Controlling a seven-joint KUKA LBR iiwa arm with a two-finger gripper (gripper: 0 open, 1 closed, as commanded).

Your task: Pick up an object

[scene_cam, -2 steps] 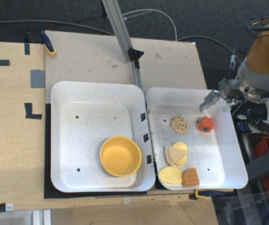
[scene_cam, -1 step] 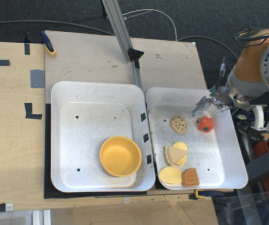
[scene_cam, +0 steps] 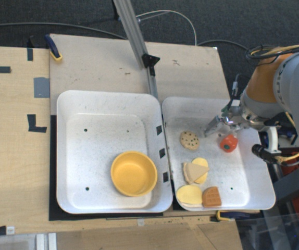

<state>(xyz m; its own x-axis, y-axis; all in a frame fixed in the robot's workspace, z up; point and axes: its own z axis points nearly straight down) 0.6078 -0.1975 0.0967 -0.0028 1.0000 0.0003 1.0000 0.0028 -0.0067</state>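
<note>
1 red toy [scene_cam: 228,142] — just below jaws

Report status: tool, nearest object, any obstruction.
Tool over right bin, nothing seen gripped. Red toy beside it, cookie left. Path unobstructed.

Grey arm with orange band reaching in from the right, wrist bent low, gripper [scene_cam: 218,127] pointing left with fingers spread

Bench [scene_cam: 102,66] — two white bins [scene_cam: 108,150] (side by side)
</note>
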